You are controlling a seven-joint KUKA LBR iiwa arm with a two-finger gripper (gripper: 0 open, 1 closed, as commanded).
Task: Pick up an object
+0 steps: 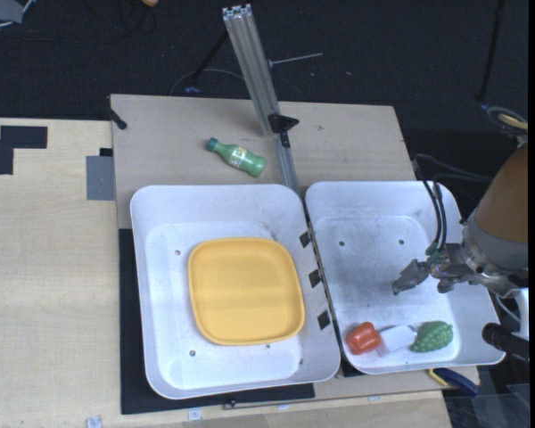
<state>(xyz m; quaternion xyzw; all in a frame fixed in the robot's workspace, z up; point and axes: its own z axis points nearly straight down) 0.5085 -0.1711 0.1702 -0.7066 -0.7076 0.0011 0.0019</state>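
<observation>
Bench of pale board carries two shallow white bins side by side. Left bin holds a large yellow plate, square with rounded corners, lying flat near its middle. Right bin holds three small things in a row along its near wall: a red pepper to the left, a small white piece just beside it in the middle, and a green bunch of grapes to the right. The arm reaches in from the right over the right bin's far right side, and its hand hangs above the bin floor, well apart from the three things below it; whether its fingers are spread or pressed together cannot be told, and nothing shows between them. Behind the bins, a grey metal rail lies slanted across the bench, and a small green bottle lies on its side near it.
</observation>
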